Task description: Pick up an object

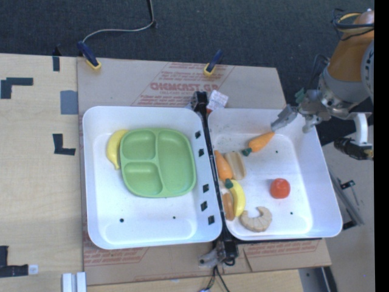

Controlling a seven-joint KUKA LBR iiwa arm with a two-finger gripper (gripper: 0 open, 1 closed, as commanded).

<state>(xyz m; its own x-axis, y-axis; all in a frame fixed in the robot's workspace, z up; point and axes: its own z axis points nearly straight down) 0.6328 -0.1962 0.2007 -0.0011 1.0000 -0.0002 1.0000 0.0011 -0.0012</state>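
Note:
The right bin (307, 163) holds an orange carrot (260, 142) with a green top, a red tomato (280, 188), a yellow banana (237, 198), a tan croissant-shaped piece (256, 219), and an orange piece (223, 166) beside a bread-coloured piece (236, 165) by the divider. My gripper (296, 121) hovers over the bin's far right corner, just up and right of the carrot. Its two fingers are spread open with nothing between them.
In the left bin (97, 181) a green divided plate (158, 162) lies with a yellow banana-like piece (113, 148) at its left edge. A black divider (206, 163) separates the bins. Yellow clamps (90, 56) hold the cardboard at the back.

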